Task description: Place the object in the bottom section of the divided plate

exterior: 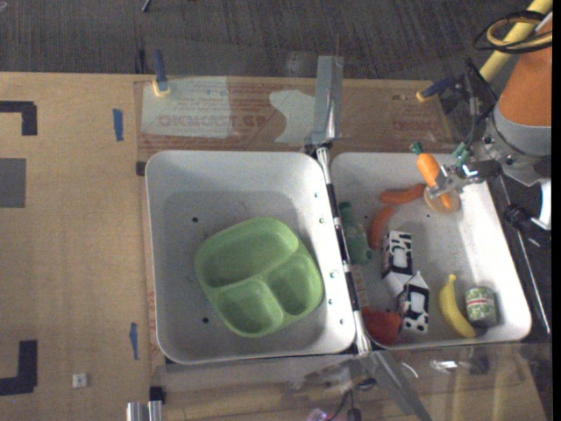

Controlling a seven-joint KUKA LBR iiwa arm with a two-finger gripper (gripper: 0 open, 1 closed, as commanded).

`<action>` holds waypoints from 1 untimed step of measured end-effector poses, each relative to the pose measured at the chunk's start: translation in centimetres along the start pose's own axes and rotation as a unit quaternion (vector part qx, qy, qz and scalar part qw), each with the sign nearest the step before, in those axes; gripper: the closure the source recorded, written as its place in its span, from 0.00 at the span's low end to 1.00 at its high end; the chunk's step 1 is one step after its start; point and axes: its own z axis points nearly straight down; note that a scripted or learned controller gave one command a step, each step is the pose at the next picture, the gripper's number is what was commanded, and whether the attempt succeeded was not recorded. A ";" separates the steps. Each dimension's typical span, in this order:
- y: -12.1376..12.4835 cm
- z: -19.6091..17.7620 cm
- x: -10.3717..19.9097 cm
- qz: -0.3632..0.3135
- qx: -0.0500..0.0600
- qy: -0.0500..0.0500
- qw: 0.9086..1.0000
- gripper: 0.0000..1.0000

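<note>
The gripper (441, 180) hangs over the right bin's (508, 261) far side with a toy carrot (427, 167) clamped between its fingers, well apart from the green divided plate (259, 275) lying in the left bin (171, 200). Below it the right bin is crowded: an orange sausage-shaped toy (401, 195), two black-and-white milk cartons (399, 254), a banana (453, 306), a small can (480, 305) and a red toy (383, 324). Both bins sit on a tan bench (70, 235) marked with blue tape, dark carpet (263, 11) beyond.
</note>
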 end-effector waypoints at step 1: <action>0.0 0.0 0.0 0.000 0.000 0.000 1.000 0.00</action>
